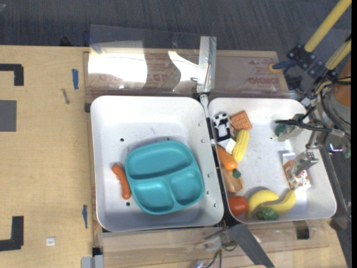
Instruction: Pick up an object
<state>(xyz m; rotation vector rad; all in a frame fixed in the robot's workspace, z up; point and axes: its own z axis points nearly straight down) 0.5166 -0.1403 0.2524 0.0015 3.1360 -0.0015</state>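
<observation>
The gripper (298, 163) hangs at three o'clock in the right bin (262, 108); I cannot tell its state. A small card (297, 178) lies beneath; better to centre squarely before descending, clear of the banana (273, 201).

Grey carpet (167, 7) lies beyond a tan bench (42, 149), left of the gripper (304, 161); a clear panel (145, 66) catches glare.

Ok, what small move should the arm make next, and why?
Probably lower the pincer straight down: it hangs over the right bin above a small orange-and-white packet, with nothing visibly between its fingers. Whether they are open is unclear.
</observation>
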